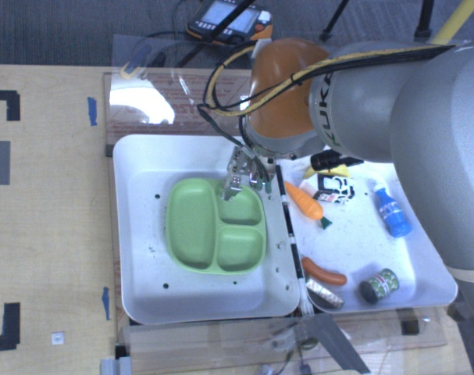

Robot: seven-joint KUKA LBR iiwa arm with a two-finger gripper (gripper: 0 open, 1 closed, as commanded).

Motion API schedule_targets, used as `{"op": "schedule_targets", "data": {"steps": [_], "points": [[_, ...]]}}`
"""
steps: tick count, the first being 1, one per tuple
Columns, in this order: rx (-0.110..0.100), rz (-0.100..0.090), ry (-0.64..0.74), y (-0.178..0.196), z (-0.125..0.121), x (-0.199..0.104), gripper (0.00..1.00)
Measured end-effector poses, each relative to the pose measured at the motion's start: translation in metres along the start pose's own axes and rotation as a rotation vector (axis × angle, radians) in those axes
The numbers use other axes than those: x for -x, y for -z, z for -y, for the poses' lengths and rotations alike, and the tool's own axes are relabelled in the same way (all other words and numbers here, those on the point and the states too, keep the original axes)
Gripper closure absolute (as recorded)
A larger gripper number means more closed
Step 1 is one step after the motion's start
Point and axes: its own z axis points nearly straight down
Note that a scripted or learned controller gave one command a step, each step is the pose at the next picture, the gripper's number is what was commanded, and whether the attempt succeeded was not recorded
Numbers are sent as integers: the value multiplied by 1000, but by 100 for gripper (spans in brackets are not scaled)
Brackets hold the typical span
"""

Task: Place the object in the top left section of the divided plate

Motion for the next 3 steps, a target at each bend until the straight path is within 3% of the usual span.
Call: {"op": "schedule_targets", "data": {"steps": [1, 2, 3], "points": [[6, 14, 191, -15, -2, 22, 100], [7, 18, 191, -11, -3, 23, 0], [0, 29, 216, -8, -70, -85, 0]]}}
